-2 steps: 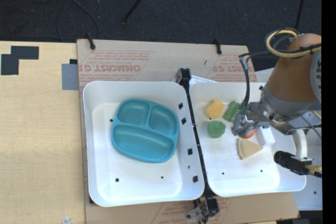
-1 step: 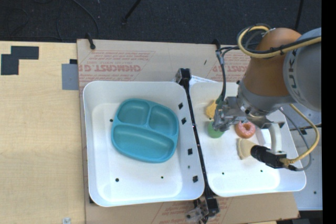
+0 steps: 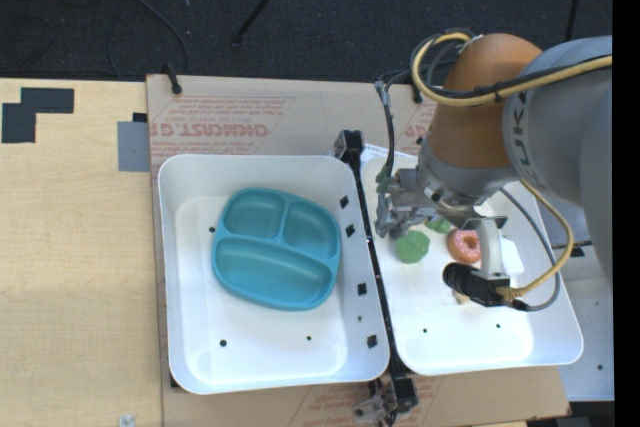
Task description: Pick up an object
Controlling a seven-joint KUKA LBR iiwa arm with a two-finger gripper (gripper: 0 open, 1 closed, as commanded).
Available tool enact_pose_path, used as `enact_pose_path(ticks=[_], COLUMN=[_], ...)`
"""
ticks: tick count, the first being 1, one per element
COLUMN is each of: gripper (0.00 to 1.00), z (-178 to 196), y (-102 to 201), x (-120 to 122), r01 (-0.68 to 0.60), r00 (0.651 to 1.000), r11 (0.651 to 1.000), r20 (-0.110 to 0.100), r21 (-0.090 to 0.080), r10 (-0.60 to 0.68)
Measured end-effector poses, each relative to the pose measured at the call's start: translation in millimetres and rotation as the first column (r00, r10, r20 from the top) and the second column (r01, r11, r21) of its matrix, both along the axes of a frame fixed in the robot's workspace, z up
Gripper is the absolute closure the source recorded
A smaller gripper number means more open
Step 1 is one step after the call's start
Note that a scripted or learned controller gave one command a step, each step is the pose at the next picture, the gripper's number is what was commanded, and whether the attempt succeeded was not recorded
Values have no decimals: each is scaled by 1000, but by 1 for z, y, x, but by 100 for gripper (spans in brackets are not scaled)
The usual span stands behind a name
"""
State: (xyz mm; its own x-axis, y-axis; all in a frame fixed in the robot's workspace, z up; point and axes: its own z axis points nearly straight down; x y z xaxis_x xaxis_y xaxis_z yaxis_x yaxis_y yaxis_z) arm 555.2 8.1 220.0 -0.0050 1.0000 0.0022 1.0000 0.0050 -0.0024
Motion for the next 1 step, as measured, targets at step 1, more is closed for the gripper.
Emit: enact_pose_path(ticks=[1], gripper=[100], z=[7], y=[56], x=[25], r01=[0], r00=[1000], r11=[1000], r20=[1], r21=[-2], r10=[0])
